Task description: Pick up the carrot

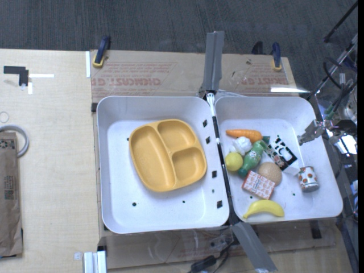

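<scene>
Lying near right bin's [273, 104] back wall, carrot [244, 134], open floor behind; gripper [314, 131] at right rim, grip unclear

- The two bins [108, 152] look like smooth white plastic with a slight sheen.
- The yellow divided plate [168, 153] is matt plastic.
- The carrot [243, 134] and banana [264, 210] look like smooth, glossy plastic.
- The surface [51, 152] is pale wood, matt.
- Brown cardboard [148, 78] lies behind the bins, dull and printed.

the brown paper bag [8, 192] is cut off by the left edge (its printed label too small to read).
</scene>
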### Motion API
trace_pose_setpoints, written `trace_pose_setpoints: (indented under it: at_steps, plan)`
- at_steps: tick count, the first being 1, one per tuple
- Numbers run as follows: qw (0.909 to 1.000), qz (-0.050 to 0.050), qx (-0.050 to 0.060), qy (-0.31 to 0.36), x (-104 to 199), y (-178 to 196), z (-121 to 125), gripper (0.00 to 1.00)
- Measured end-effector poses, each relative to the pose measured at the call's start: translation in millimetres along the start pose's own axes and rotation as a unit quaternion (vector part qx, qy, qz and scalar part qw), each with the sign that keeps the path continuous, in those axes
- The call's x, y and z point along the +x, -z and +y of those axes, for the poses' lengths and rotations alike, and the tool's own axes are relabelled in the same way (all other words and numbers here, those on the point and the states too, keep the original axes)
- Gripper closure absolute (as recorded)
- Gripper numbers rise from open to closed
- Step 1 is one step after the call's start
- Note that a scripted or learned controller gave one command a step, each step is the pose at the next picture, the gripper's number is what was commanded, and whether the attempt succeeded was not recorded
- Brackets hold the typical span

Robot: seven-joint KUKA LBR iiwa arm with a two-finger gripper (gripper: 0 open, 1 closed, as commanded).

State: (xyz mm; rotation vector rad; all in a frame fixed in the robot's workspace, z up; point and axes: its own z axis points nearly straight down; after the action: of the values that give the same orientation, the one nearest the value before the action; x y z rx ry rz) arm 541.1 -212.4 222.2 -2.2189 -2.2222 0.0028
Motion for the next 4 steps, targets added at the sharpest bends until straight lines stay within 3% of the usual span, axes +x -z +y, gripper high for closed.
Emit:
trace_pose_setpoints:
  at_steps: [1,2,3,4]
  plan:
    - [0.9904,0.000,-0.001,0.138,57,-57,50,0.00]
    - [0.9895,-0.002,-0.001,0.145,97,-130,76,0.00]
    - [0.9902,-0.001,-0.002,0.140,90,-119,82,0.00]
    - [0.9902,-0.001,-0.003,0.140,89,-110,82,1.00]
